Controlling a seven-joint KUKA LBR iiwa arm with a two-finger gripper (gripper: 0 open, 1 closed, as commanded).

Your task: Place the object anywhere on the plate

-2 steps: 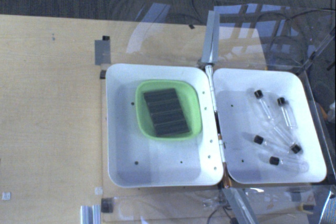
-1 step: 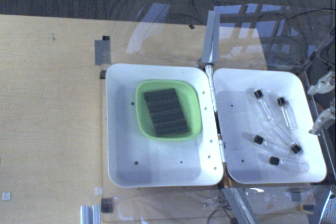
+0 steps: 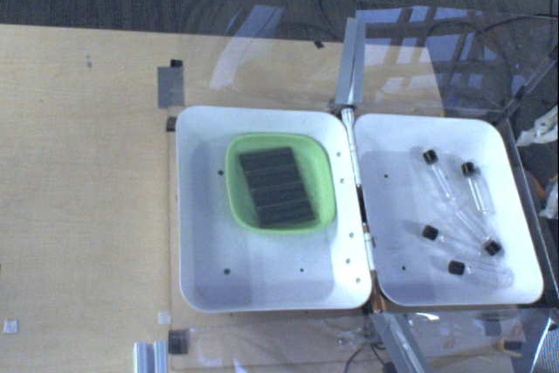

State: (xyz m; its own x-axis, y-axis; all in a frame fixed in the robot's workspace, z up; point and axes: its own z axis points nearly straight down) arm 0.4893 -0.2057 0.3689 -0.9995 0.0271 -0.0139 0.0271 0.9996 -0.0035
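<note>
My arm comes in from the right of the view, so the nearest thing to its reach is the right bin [image 3: 395,207]. In it lie several clear tubes [image 3: 442,179] with black caps [image 3: 429,156], scattered loosely, most with their long axes running on a slant from upper left to lower right. They are hard to separate by eye because the glass barely shows against the white floor.

Across the shared edge is the left bin [image 3: 203,262], and in its upper half sits the green plate [image 3: 326,188]. A dark ribbed slab [image 3: 277,186] lies flat on the plate, well inside its rim. Its long axis runs nearly up and down the view, tipped a little to the lower right, and its ribs cross that axis.

I judge the slab to be the task's object; if so, it is already on the plate and nothing remains to place. If one of the tubes is meant instead, the carry runs leftward over the edge between the bins, and the bare green margin around the slab is narrow, so I would aim at the slab's top or the plate's near rim
</note>
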